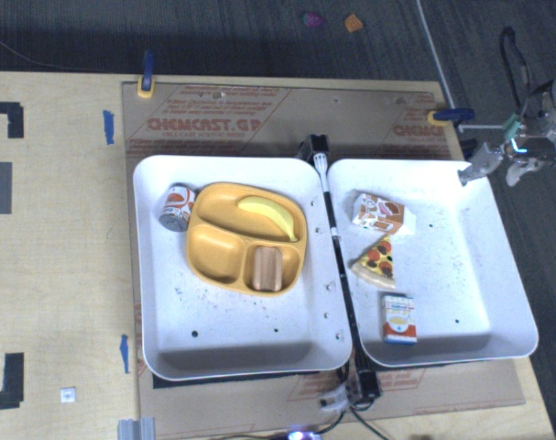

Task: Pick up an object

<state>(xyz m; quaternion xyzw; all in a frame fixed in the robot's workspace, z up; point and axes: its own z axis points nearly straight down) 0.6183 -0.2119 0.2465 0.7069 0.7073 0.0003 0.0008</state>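
Two bins [168, 337], fingers [497, 161] over right bin's corner

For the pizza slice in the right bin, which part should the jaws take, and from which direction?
Probably from straight above. The pizza slice lies flat on the right bin, apart from the carton and the packet. Close the jaws across its two long slanted edges near the wide crust end, where there is more to grip than at the narrow tip.
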